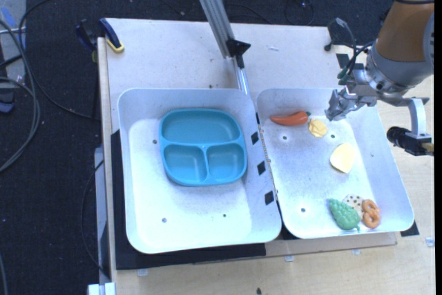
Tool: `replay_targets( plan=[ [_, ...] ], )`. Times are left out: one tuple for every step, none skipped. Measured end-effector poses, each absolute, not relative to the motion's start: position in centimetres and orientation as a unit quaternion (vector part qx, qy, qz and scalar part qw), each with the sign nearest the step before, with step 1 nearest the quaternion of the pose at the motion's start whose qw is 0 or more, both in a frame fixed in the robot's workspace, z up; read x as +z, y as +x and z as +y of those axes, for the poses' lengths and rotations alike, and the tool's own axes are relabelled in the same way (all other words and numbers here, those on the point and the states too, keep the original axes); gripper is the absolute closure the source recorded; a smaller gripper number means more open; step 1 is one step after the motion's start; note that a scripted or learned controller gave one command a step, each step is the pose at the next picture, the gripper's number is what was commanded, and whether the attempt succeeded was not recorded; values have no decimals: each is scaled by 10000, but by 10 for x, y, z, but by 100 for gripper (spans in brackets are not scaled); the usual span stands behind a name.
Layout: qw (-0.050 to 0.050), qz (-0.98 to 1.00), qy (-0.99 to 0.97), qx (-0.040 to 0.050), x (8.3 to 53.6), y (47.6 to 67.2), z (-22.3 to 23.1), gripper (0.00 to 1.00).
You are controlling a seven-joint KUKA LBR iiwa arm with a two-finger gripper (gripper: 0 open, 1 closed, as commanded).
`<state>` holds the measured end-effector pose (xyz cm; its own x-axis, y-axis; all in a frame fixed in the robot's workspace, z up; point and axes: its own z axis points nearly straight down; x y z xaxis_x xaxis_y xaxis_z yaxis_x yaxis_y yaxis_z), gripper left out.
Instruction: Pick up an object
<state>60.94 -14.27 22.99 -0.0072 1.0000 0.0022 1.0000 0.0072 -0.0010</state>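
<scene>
Several small toy foods are seen in the right bin (387, 169), the nearest, a pale yellow piece (318, 128), just beside/below the gripper (336, 109) (grip state can't be told), prob. light, stiff, slippery; best pinched across its middle.

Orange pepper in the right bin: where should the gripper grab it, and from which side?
Likely across the thick middle of the orange pepper, coming straight down. It lies flat and elongated, running left-right near the far wall of the right bin, so closing across its narrow width looks best. The gripper sits just to its right; the small yellow piece lies close by.
</scene>
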Motion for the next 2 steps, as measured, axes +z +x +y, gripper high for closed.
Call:
replay_targets(
  plan=[
    [13, -7094, -7048, -1, 226, 602, -97, 100],
    [13, -7094, -7049, 0, 223, 591, -54, 100]
  ],
)
